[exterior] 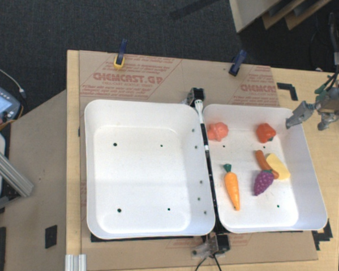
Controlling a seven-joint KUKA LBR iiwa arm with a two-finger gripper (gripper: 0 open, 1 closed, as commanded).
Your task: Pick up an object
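My jaws [313, 115] hang at the far right of the view, just beyond the upper right corner of the right bin [304, 167], with my wrist reaching in from the edge of the picture above the tabletop [161, 75]. The two grey fingers spread outward and down, one toward the bin's corner and one farther right, so they stand apart with nothing between them. Below and to the left of me, inside the right bin, lie the things to choose from: a pale pink lump [217, 131] near the bin's upper left, a red-orange piece [265, 132] closest to me, a brown sausage [263, 159] touching a yellow block [278, 166], a purple bunch of grapes [263, 182] just beneath them, and a carrot [232, 188] with a green top lying lengthwise toward the near rim. The left bin [99, 174] sits beside it, rims touching.
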